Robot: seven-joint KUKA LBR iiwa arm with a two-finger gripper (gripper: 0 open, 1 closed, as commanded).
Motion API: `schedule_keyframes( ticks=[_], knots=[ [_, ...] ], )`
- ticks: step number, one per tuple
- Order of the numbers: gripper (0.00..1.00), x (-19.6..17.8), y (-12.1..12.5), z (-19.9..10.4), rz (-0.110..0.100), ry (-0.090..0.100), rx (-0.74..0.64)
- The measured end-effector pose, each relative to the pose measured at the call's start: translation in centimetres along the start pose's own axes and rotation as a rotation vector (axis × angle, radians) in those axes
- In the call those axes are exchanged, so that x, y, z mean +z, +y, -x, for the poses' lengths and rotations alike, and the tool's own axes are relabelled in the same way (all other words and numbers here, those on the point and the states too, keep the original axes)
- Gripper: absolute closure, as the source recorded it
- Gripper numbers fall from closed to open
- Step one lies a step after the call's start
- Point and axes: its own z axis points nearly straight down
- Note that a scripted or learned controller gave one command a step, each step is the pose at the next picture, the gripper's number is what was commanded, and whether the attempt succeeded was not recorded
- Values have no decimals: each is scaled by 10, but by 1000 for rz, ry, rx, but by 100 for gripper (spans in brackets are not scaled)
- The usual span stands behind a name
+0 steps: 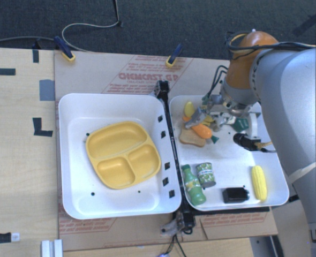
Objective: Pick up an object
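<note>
Black box (235,195), corn (259,182), bottle (193,184) and can (205,174) lay unlifted in right bin (227,167); gripper (211,116) low over carrot (202,130) on bread (192,138), grasp unclear, pickup unfinished.

The arm (286,90) is clad in smooth light-grey housing of rounded, cylindrical form. An orange band (243,63) is fitted above the wrist. Black cables (238,43) are looped around the band. Below it, a metallic grey assembly carries the fingers (214,114).

Fixed overhead cam, slanted over bins (67,143)
</note>
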Motion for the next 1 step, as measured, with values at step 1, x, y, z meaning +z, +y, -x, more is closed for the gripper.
schedule_keyframes(
  ticks=[1],
  knots=[
    [0, -2, 6, -27, 44, -22, -5]
  ],
)
